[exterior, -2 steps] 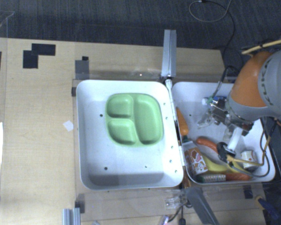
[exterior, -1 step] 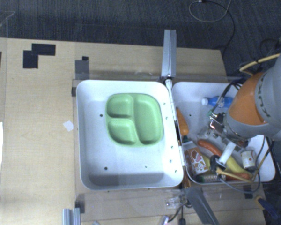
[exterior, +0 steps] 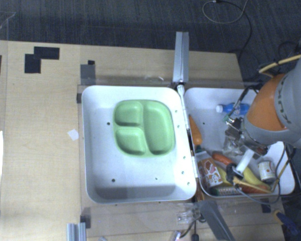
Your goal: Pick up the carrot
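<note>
1. The carrot [exterior: 194,130] lies along the left wall of the right bin [exterior: 210,102].
2. The gripper [exterior: 233,148] hangs over clutter nearby, apart from the carrot; whether it is open or closed cannot be told.

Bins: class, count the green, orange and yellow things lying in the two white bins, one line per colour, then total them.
Green: 1, the divided plate
Orange: 2, the carrot by the divider and a shorter piece
Yellow: 1, a long item
Total: 4
</note>
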Available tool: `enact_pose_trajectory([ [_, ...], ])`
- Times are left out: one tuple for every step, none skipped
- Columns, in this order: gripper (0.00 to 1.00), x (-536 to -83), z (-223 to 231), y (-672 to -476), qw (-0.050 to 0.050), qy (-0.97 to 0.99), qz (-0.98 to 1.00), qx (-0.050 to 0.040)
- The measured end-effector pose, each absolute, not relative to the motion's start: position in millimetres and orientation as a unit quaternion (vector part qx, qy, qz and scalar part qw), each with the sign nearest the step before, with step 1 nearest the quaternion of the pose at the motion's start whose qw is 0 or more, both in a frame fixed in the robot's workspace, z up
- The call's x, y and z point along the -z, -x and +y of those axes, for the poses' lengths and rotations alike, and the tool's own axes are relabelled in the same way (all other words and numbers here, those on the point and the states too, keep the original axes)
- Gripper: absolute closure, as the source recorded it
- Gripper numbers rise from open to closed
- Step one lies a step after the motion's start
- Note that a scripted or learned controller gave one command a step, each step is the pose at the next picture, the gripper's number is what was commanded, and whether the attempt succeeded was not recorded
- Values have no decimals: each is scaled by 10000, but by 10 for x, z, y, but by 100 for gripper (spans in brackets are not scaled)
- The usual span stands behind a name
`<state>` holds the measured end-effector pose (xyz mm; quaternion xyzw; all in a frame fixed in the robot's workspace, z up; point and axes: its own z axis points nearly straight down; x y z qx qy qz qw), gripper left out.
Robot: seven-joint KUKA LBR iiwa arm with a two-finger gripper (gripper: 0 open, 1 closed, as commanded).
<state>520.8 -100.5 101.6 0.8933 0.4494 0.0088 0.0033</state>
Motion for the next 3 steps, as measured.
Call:
enact_pose_trajectory([
  [100,-2119,-1236,-4879,7,-9246,3810,-13],
  [100,-2377,-1753,-5727,9,-9010,4337,-6],
  [100,-2241,-1949,-6436,12,-9105,4135,-9],
])
